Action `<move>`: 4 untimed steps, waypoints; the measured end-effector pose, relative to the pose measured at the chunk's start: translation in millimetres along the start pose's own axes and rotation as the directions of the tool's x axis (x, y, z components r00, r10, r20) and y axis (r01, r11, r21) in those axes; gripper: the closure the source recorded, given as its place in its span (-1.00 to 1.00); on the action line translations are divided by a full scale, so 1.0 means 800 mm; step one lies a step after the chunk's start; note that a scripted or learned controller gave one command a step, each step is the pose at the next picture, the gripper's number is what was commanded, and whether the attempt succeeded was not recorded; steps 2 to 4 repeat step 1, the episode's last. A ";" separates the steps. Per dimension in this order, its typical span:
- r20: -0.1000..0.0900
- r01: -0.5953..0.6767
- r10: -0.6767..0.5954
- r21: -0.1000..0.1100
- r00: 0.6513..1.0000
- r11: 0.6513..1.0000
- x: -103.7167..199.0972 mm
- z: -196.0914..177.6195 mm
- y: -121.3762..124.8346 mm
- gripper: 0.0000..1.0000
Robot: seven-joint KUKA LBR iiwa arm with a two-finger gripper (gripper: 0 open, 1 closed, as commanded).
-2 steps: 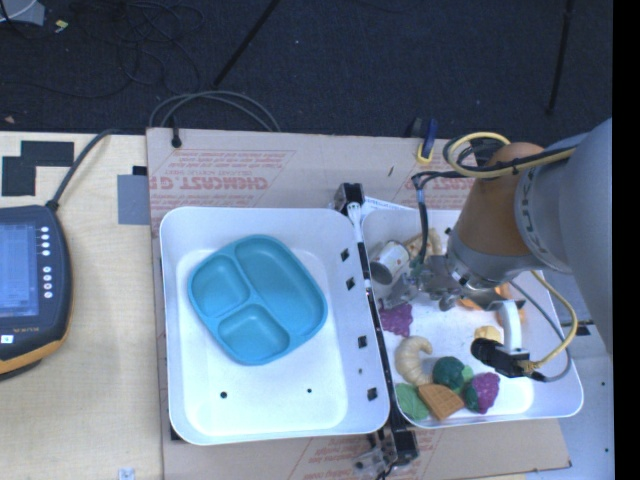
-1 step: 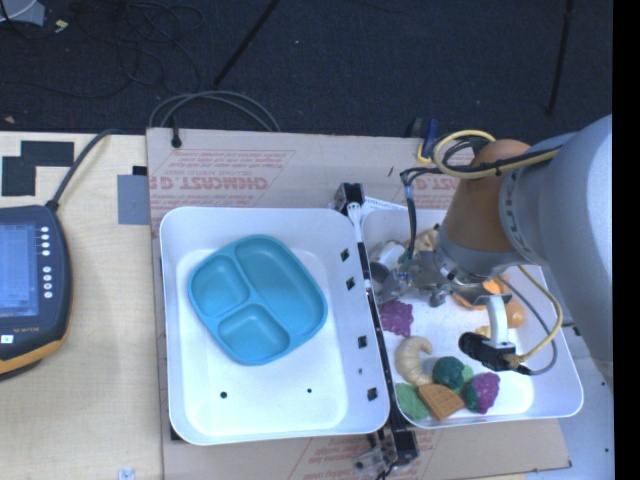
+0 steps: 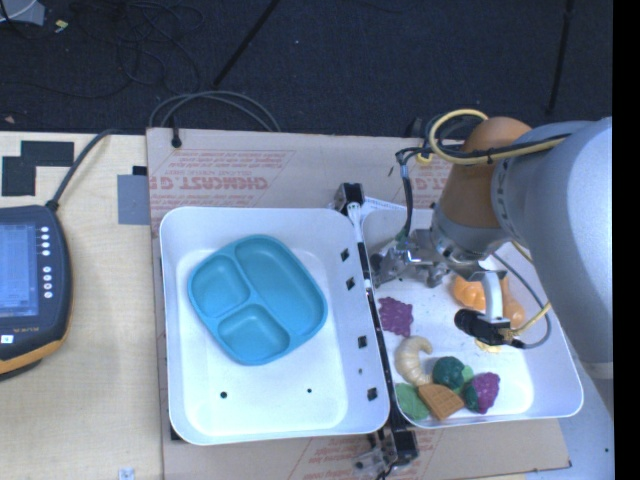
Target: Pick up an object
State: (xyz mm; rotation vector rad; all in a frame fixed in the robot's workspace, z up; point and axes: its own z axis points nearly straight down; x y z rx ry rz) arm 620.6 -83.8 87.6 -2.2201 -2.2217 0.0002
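**Arm low over the right bin, nothing lifted yet**

The grey arm [image 3: 560, 218] reaches in from the right and bends down over the right bin [image 3: 560, 393], its orange band showing above the wrist. The left bin [image 3: 190, 408] lies beside it and carries a blue divided tray [image 3: 258, 298], well apart from the arm. On the bench to the far left rests a control pendant [image 3: 25, 283].

The gripper [image 3: 405, 263] sits low at the upper left part of the right bin, close to the wall between the two bins. Whether it is open or closed cannot be told from this view, and no object can be seen between its tips.

The candidate objects all lie on the right bin's floor: an orange piece [image 3: 470, 291] partly behind the wrist, a purple cluster [image 3: 396, 316] just below the gripper, a cream croissant shape [image 3: 412, 357], a dark green piece [image 3: 450, 372], a second purple cluster [image 3: 483, 390], and a tan wedge [image 3: 440, 401].

Judged from this, the pick is at the approach stage; grasping and lifting remain.
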 end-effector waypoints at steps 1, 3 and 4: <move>-0.001 -0.002 0.002 0.006 1.000 1.000 0.002 0.001 -0.076 -1.00; -0.001 -0.002 0.002 0.006 1.000 1.000 0.002 0.001 -0.076 -1.00; -0.001 -0.002 0.002 0.006 1.000 1.000 0.002 0.001 -0.076 -1.00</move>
